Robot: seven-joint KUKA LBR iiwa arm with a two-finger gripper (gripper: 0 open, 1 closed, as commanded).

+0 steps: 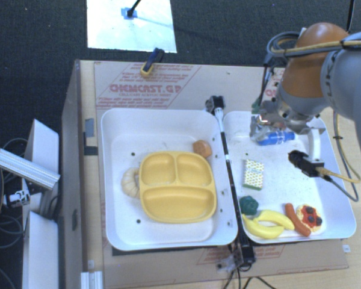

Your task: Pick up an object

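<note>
Tool (266, 124): upper right of the frame, over the right bin (343, 221), at a blue bottle (275, 138); grip cannot be told.
Right bin: patterned packet (253, 174), banana (266, 224), sausage (297, 220).
Left bin (117, 161): yellow divided plate (177, 186).
Desk (138, 86): brown printed board.
Floor (36, 29): dark carpet, pale sheet (131, 17) upper left.

Bench (84, 179) faced with printed cardboard sheet (150, 86); two white bins (117, 161) side by side on it; yellow-tipped tool (151, 62) at far edge.

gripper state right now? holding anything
gripper: cannot be told; it sits low at the far end of the right bin, right by a blue bottle.
</note>
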